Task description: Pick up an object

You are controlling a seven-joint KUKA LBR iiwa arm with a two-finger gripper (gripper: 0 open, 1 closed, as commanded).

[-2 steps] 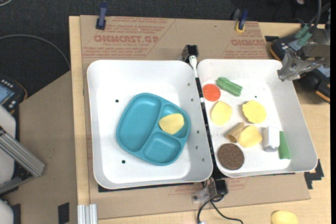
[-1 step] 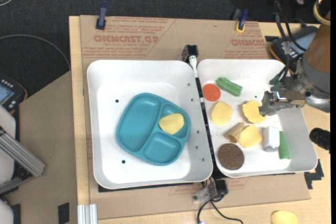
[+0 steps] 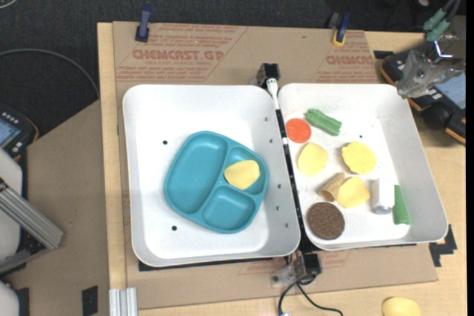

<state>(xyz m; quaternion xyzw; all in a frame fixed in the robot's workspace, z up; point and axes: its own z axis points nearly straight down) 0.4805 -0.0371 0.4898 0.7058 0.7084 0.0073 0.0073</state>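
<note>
Board (image 3: 185, 55): red print reads "CHEMCAST GP", repeated at right, partly cut off.
My gripper (image 3: 418, 74): over right bin's (image 3: 422, 159) far corner; finger state unclear, can't tell.

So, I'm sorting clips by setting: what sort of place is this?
Probably a robotics lab bench, not a kitchen. Two white bins sit on a clamped board, toy food fills the right one, a teal divided plate lies in the left, and cables trail over dark carpet.
</note>
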